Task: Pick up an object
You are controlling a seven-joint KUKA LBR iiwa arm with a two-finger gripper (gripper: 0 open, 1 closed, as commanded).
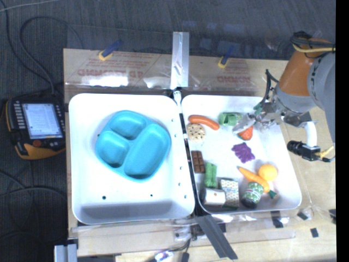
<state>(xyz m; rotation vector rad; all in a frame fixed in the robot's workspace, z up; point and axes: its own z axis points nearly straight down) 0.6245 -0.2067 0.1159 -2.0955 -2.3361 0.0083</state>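
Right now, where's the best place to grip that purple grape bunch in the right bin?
Probably across the middle of the purple grape bunch, coming straight down from above. It lies flat with bare white floor on all sides, so the fingers have room either side.

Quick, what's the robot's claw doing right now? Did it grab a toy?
Gripper: low in the right bin, right by a small red-orange toy; whether it has grabbed it cannot be told.

The bench [163, 75] is viewed from one fixed camera above, angled downward; both white bins [82, 201] are taken in from a moderate height; the arm [305, 75] is seen entering from the right.
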